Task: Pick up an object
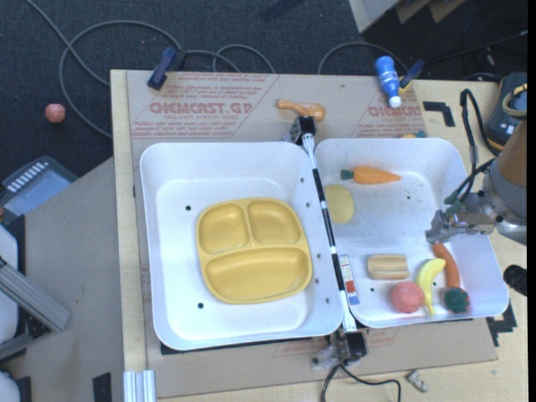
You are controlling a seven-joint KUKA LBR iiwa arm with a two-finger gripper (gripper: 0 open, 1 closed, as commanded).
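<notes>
Camera view has the gripper (442,226) hanging over the right bin (419,153), near its right wall, with the arm (511,187) coming in from that side. Honestly can't tell what the business end is doing; it's a small grey blob from up here, so I won't guess, and I don't see anything caught in it.

Closest pick looks like the sausage (450,265), an orange-red stick lying just below the gripper, its top end almost under it. Right beside it on the left is the banana (430,281), and the two look like they touch or nearly so. The broccoli (456,300) sits at the sausage's lower end, with the red ball (407,298) left of the banana.

If I were doing this grab, I'd come straight down across the sausage's short width, near its upper half where there's less crowding, so the banana doesn't get nudged or pinched along with it. The bin wall is near, so that side is tight.

Easier options if that cluster is too packed: the bread roll (388,266) sits alone to the lower left, and the carrot (374,175) lies well apart up top. The yellow plate (253,249) is in the left bin (167,182).
</notes>
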